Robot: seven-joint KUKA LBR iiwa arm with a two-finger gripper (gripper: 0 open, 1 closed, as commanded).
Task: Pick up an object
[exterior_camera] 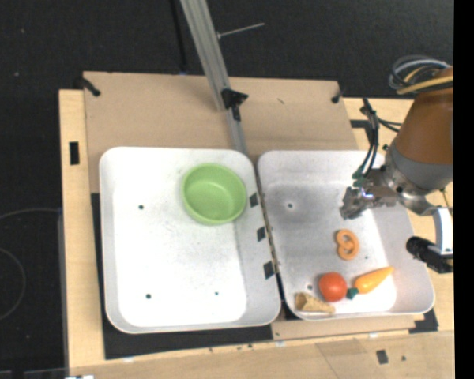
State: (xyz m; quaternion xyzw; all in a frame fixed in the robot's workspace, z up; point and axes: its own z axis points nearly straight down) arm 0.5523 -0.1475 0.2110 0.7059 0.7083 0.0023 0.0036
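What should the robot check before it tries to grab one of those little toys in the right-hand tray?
1. Gripper over the right bin: ok.
2. Gripper above a toy: not ok; the pretzel lies just toward the bin's near edge.
3. Fingers open: cannot tell.
4. Pretzel apart from other toys: ok.
5. Tomato and carrot apart: not ok, they touch.
6. Green bowl out of the way in the left bin: ok.
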